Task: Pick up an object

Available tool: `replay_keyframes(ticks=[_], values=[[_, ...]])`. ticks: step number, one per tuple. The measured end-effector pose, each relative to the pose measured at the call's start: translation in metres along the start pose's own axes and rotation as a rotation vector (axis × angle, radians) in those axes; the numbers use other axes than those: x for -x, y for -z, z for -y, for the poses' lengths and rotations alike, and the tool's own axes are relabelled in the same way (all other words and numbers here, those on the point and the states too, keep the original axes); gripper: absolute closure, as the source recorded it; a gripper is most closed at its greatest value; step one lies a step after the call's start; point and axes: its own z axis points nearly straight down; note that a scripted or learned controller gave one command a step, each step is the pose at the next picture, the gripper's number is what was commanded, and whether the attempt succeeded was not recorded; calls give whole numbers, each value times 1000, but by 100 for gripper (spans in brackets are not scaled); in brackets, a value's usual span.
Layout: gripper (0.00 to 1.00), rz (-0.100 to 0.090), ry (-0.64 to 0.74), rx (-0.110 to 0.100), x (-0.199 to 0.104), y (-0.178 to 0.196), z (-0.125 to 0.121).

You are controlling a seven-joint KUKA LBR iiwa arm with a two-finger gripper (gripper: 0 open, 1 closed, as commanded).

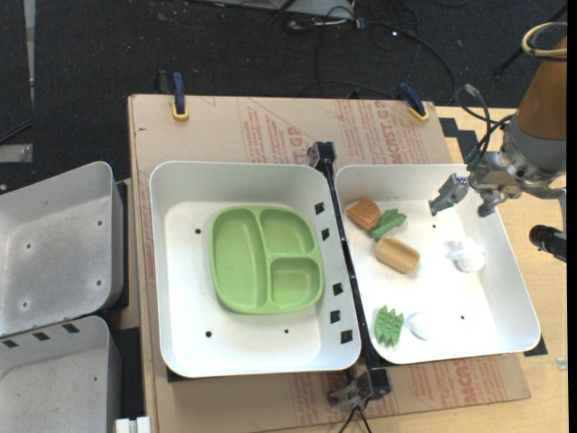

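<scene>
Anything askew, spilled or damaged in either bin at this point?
Nothing stands out. The green divided plate lies flat in the left bin, slightly turned. The right bin holds small loose items, scattered but intact. The gripper hangs over its far right corner, holding nothing.

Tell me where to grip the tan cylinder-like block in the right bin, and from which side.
Grip the tan block across its narrow middle, coming straight down from above. It lies flat on the right bin, its long axis slanting, with bare floor along both long sides. The green piece sits close to its upper end, so avoid that end.
</scene>
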Motion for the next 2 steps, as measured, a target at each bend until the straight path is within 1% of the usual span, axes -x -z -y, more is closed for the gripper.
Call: replay_keyframes(ticks=[1,2], values=[[0,3,3,13,-1,8,-3],[0,2,2,10,3,-54,-6]])
